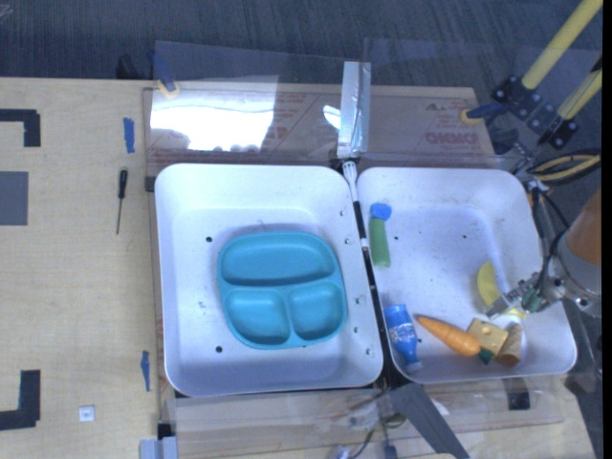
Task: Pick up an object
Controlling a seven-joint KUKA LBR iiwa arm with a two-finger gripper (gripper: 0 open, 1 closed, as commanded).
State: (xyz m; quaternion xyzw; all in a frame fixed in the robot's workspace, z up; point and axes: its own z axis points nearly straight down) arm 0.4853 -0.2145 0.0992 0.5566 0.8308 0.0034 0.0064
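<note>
A pale wooden bench (67, 285) stood on dark grey carpet (287, 8). Two white bins sat side by side on it, with a clear plastic sheet (229, 113) behind them at twelve o'clock; its reddish lettering could not be read.

The left bin (182, 256) held one blue divided tray (280, 290).

The right bin (449, 228) held five things: one green marker with a blue cap (381, 235) at ten o'clock, one blue tube (402, 335) at seven, one toy carrot (448, 335) at six, one wooden block (497, 340) at five, and one yellow piece (488, 281) at three.

The gripper (521, 299) hung at four o'clock, just above the block; whether it was wide or narrow could not be told.
</note>
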